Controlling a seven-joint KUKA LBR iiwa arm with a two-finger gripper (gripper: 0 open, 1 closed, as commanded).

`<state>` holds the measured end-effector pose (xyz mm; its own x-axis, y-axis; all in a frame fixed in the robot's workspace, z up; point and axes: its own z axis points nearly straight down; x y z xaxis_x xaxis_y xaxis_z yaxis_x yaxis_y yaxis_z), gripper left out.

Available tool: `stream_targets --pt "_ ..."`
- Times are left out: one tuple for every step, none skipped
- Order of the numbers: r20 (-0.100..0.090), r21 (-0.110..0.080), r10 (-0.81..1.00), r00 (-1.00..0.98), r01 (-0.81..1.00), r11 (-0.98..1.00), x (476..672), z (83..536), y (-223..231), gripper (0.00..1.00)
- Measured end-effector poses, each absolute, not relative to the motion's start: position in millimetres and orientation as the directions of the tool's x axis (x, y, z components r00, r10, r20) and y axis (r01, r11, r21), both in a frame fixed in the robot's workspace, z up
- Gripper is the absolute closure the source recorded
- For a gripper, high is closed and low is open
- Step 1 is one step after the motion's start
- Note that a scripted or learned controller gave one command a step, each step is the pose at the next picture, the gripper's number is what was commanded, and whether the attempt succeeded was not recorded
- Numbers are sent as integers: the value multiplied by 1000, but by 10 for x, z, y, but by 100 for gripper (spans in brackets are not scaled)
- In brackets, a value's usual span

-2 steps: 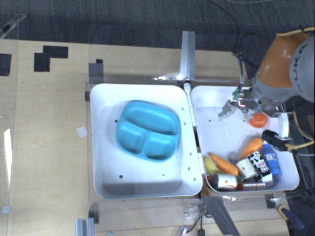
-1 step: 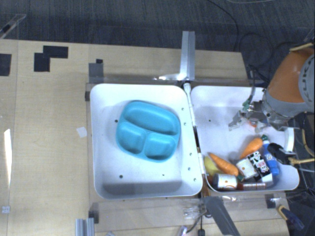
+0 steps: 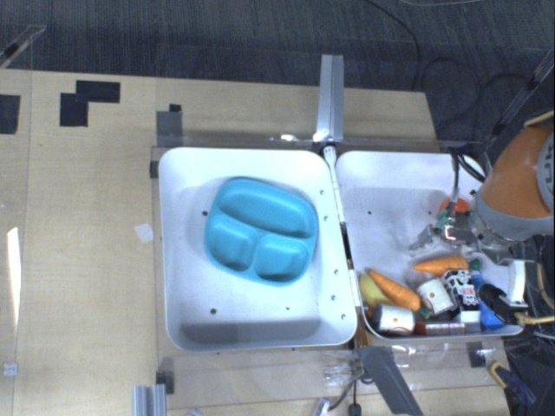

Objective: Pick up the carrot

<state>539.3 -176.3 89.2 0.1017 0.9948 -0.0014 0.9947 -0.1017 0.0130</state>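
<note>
Blue divided tray [image 3: 260,230] in left bin [image 3: 178,258]; carrot [image 3: 395,290] among clutter in right bin [image 3: 381,189].

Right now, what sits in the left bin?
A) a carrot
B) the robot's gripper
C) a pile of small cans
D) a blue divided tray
D: the blue tray, with its three compartments, lies in the left bin, while the carrot and the other small items lie in the right bin.

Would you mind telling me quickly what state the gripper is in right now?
Gripper: over the right bin, just above a carrot; whether it is open or closed cannot be told, and nothing shows as held.
</note>
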Motion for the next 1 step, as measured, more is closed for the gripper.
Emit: stream_targets --pt "-1 17 984 181 983 -181 4920 899 -1625 0"
